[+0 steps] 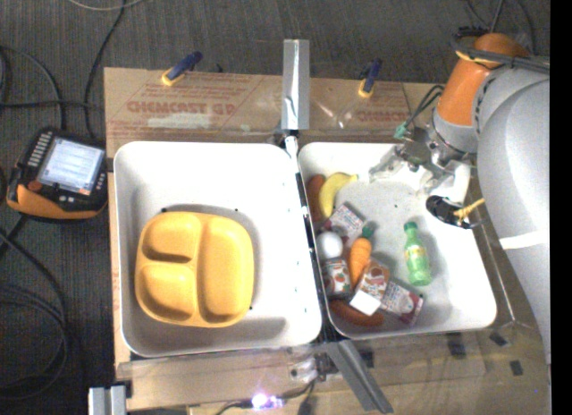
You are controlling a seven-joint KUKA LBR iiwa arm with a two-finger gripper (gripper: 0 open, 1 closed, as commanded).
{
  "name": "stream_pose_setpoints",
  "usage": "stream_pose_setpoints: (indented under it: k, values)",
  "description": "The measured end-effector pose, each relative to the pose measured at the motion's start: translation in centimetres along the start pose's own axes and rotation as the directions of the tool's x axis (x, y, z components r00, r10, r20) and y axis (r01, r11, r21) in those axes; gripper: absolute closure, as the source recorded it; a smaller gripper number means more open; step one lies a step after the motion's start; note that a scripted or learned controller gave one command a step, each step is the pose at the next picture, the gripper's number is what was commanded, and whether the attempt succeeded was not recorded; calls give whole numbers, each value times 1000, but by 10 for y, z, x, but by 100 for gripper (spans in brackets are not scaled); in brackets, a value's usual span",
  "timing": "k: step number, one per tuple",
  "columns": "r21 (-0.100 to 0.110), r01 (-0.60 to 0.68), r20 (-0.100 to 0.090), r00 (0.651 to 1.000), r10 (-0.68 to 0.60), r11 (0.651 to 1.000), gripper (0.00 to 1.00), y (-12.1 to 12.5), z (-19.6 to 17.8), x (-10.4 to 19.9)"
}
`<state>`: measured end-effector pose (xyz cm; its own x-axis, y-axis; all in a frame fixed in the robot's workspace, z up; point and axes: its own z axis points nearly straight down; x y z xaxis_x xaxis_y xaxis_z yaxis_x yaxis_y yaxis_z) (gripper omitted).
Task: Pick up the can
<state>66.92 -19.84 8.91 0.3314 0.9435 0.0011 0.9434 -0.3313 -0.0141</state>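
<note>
A small red can (pixel 337 276) stands near the left wall of the right bin (pixel 465 315), just below a white egg (pixel 330 244). Other red-labelled, can-like packs lie close by: one (pixel 349 221) under the banana and two (pixel 390 292) near the front. My gripper (pixel 416 163) hangs over the back right part of the right bin, well away from the can and up to its right. Nothing shows in its grasp.
The right bin also holds a banana (pixel 335 190), a carrot (pixel 359 258), a green bottle (pixel 416 255) and a sausage (pixel 356 314). A yellow divided plate (pixel 195 267) lies in the left bin (pixel 134 163). A teach pendant (pixel 61 174) sits left of the bench.
</note>
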Motion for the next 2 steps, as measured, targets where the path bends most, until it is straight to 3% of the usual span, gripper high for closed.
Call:
stream_pose_setpoints:
  k: [1, 2]
  values:
    - [-22, -70, 3, 998, 70, 997, 0, -50, 0, -8]
    - [-22, -70, 3, 998, 70, 997, 0, -49, 0, -8]
